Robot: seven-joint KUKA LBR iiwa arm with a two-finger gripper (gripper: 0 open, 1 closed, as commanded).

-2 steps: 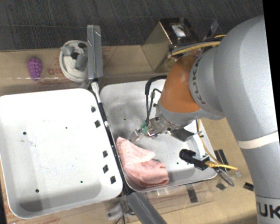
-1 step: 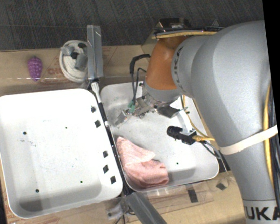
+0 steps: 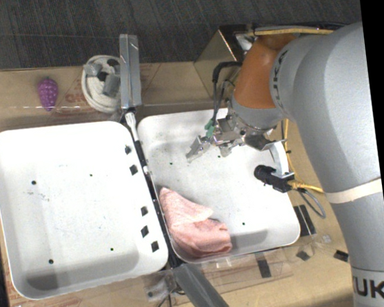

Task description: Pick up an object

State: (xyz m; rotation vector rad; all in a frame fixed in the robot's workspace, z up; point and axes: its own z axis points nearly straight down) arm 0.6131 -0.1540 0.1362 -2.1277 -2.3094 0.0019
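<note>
A pink, soft-looking lump (image 3: 192, 224) lies in the right bin (image 3: 253, 197), against its left wall near the front. My gripper (image 3: 198, 146) hangs over the back part of the same bin, pointing left, well behind the pink lump and apart from it. Nothing shows between its fingers. The grey arm with its orange band (image 3: 256, 79) comes in from the right and covers the bin's right rim.
The left bin (image 3: 66, 206) lies beside the right one, split from it by a grey divider with black clips. Behind the bins sit a purple grape-like toy (image 3: 48, 92) and a white coil (image 3: 102, 82) on the cardboard.
</note>
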